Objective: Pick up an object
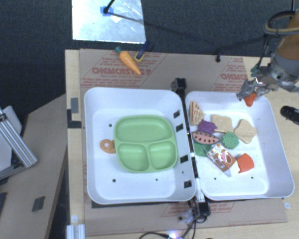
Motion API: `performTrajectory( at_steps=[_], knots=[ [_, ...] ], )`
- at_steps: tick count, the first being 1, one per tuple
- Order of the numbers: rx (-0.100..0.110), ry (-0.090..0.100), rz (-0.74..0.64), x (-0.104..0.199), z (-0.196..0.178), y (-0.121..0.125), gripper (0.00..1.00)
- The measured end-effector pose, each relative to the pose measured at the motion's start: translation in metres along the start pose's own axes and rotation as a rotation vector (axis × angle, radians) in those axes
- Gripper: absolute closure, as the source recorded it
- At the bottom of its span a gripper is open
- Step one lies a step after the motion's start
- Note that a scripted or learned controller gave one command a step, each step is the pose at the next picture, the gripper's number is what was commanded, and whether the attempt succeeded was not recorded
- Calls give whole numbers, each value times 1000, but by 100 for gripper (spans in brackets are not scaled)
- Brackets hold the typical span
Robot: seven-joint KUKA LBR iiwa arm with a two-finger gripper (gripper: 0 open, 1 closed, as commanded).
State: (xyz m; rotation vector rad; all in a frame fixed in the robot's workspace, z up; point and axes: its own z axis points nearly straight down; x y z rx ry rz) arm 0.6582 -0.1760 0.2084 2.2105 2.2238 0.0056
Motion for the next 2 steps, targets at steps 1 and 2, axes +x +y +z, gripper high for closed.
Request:
performTrajectory(
  at_steps=[1, 2],
  knots=[
    [3, 1, 0, 0, -17, 1, 100],
    [6, 2, -1, 43, -26, -13, 100]
  ],
)
